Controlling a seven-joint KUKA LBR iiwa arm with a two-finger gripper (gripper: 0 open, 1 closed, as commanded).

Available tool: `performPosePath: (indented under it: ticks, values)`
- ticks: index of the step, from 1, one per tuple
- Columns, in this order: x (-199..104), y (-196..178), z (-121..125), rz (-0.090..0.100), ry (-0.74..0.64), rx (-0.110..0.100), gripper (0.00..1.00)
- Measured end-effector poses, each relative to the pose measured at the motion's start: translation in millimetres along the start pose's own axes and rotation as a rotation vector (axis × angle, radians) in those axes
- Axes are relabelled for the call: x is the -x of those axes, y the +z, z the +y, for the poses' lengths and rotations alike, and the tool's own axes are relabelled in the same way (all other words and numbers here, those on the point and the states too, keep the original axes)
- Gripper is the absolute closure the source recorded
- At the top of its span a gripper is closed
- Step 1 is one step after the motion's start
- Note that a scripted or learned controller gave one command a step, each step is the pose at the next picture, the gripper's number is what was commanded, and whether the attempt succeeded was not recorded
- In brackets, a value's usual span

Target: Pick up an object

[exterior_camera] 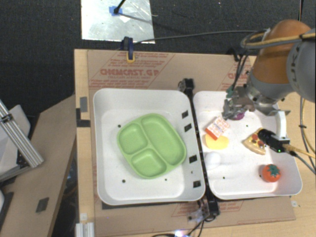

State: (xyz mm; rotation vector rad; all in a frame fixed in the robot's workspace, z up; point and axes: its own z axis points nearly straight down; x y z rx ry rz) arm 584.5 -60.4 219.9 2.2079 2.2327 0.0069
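From your overhead camera, the gripper (pixel 236 110) sits low in the right bin (pixel 291 181), near its back wall, over a purple object (pixel 239 115) that peeks out just beneath it; you cannot tell whether anything is gripped. Just in front lie a red-and-white box (pixel 217 128) touching a yellow piece (pixel 216 142), with a pizza slice (pixel 255 143) and tomato (pixel 270 173) nearer the right rim. The left bin (pixel 106 181) holds a green tray (pixel 150 145), with bare floor around it.

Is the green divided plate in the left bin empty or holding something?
Empty: the green divided plate shows bare green in all three compartments.
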Motion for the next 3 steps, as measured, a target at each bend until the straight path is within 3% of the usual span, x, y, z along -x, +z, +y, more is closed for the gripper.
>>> performPosePath:
  ticks: [3]
  values:
    - [-158,-12,56,0.001,0.001,-0.001,1.0]
